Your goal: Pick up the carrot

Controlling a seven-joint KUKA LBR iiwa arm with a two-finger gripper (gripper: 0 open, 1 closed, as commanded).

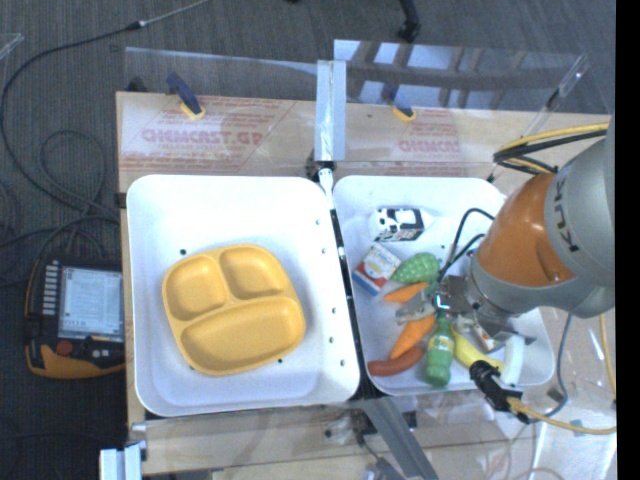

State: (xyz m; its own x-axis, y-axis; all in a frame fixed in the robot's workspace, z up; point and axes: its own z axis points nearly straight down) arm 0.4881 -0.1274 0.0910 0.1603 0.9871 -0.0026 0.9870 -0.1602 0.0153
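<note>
Two white bins: left bin (pixel 140 268) carries one yellow tray (pixel 233 308) with three compartments. Right bin (pixel 350 198) has one carton (pixel 378 265), one red sausage (pixel 388 366), one green leafy piece (pixel 416 267) and one green bottle (pixel 438 355). Two orange pieces: short one (pixel 402 293), and carrot (pixel 411 337) (likely the longer, tapered one). Carrot lies mid-bin, long axis slanting toward bin's near-left, just below-left of gripper (pixel 432 306). Open or closed: cannot tell.

Carrot (pixel 412 337): smooth orange plastic, slight sheen. Divided tray (pixel 234 308): yellow plastic, smooth, matt. Two bins (pixel 150 268): white plastic, smooth, faintly glossy. Green bottle (pixel 438 356): glossy plastic. Arm band (pixel 530 238): glossy orange shell. Bench board (pixel 220 143): pale wood under clear film. Floor (pixel 60 88): rough grey carpet.
</note>
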